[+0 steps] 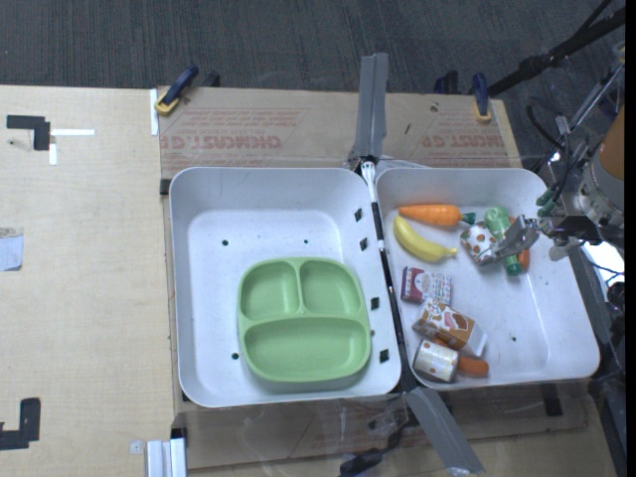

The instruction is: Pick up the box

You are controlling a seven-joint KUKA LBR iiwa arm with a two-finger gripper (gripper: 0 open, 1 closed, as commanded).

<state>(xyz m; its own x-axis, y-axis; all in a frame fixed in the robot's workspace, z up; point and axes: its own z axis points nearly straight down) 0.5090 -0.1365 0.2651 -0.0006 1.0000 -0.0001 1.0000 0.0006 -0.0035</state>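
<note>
Two small boxes lie in the right bin (pixel 556 336). A maroon and white one (pixel 425 286) rests near the bin's left wall, and an orange and white carton (pixel 449 327) lies just in front of it. My gripper (pixel 514 238) hangs low over the bin's far right part. It is up and to the right of both boxes and well apart from them. It sits right beside a small red and white item (pixel 480 243) and a green item (pixel 497 219). Its tips blur into that clutter.
A carrot (pixel 430 214) and a banana (pixel 421 240) lie at the right bin's back left. A pale can (pixel 435 361) and a small orange piece (pixel 474 368) sit at its front left. The left bin (pixel 199 266) holds a green divided plate (pixel 301 320).
</note>
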